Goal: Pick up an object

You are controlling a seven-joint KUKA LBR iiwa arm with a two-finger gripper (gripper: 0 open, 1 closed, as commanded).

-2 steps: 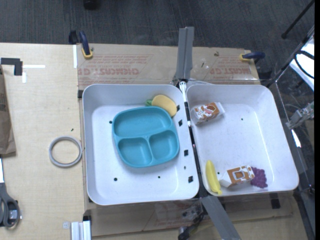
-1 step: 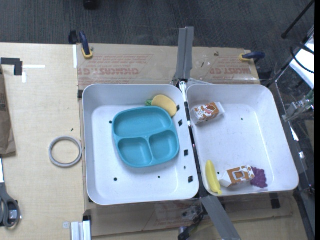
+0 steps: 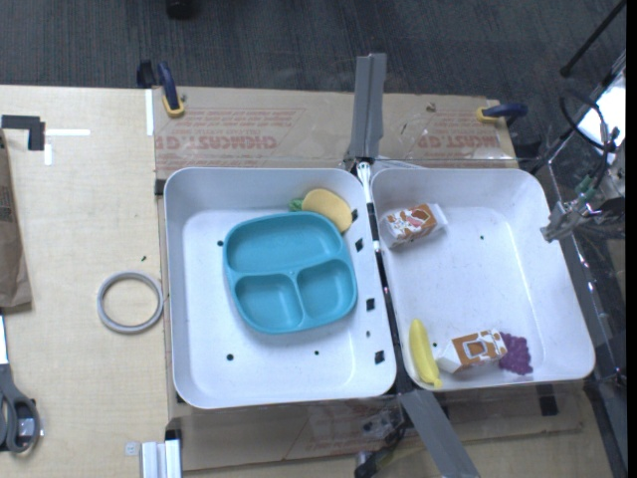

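Two white bins sit edge to edge on the tabletop [image 3: 80,187], the left bin [image 3: 189,347] and the right bin [image 3: 537,267], both resting on a sheet of cardboard [image 3: 259,127] with red print.

A blue plate [image 3: 289,272] with three compartments lies flat in the left bin, filling much of its middle. A yellow lemon [image 3: 328,207] touches the plate's far right corner, close to the wall shared with the other bin. Something small and green [image 3: 296,204] peeks out just beside the lemon; what it is cannot be told.

In the right bin, a small printed packet [image 3: 411,224] lies near the far left corner. Along the near wall, a banana [image 3: 424,353] lies by the left corner. An orange and white box [image 3: 478,349] is just beside it, and a purple bunch of grapes [image 3: 516,354] touches the box on its other side.

A grey post [image 3: 369,103] rises at the far end of the seam between the bins. Clamps hold the cardboard's far edge: a blue and yellow one [image 3: 169,88] and a yellow one [image 3: 501,114].

On the bare tabletop left of the bins lie a ring of tape [image 3: 130,301], scissors [image 3: 18,418] at the near corner, and a brown paper bag [image 3: 12,227] at the edge. Dark carpet [image 3: 299,18] lies beyond the tabletop, and cables [image 3: 587,167] hang past the right bin.
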